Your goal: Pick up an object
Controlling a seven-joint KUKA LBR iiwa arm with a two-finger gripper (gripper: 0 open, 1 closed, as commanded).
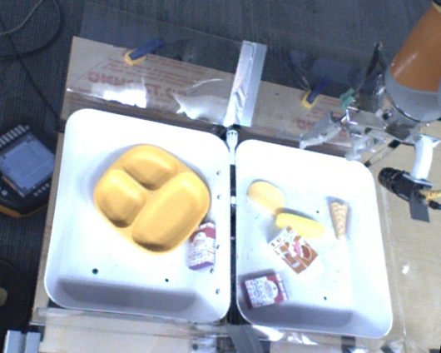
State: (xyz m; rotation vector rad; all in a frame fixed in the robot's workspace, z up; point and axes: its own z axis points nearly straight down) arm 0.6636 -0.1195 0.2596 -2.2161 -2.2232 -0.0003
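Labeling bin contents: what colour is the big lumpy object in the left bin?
Yellow-orange, plain with no pattern: the big lumpy object shows best in the camera view.

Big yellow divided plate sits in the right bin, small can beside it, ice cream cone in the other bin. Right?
Not quite: the camera view shows the yellow divided plate in the left bin, not the right. The small can is beside it, and the ice cream cone lies in the other bin.

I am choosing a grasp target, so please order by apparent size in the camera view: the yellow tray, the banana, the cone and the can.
1. Yellow tray, by far the largest.
2. Banana.
3. Can and cone look alike; I cannot rank them.
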